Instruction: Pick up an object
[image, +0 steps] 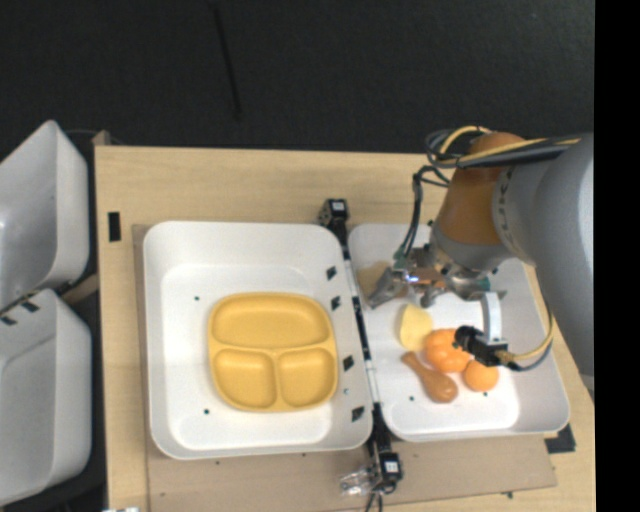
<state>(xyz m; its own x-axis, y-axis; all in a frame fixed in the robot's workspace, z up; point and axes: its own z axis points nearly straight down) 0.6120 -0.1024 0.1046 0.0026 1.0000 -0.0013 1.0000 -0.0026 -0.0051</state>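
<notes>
Two shallow white bins sit side by side on the bench (230, 180), and the handiest marker among their contents is a pale yellow piece (414, 326) lying in the right bin (500, 410), close to the wall it shares with the left bin (165, 300).

The gripper (400, 284) hangs just above that pale yellow piece in the view, a little to its left and near the shared wall. The grey arm (545, 210) rises behind it, up and to the right of the piece. From this angle it cannot be told whether the gripper is open or closed, and nothing can be seen held in it.

Just right of the pale yellow piece, and slightly lower, lies an orange ball (442, 350). A second orange ball (481, 377) lies farther right and lower again, next to the first. Directly below the piece lies a brown drumstick-shaped toy (432, 378), running slantwise, its thick end toward the orange balls.

Well to the left of the pale yellow piece, across the shared wall, a yellow divided plate (272, 350) rests flat in the middle of the left bin.
</notes>
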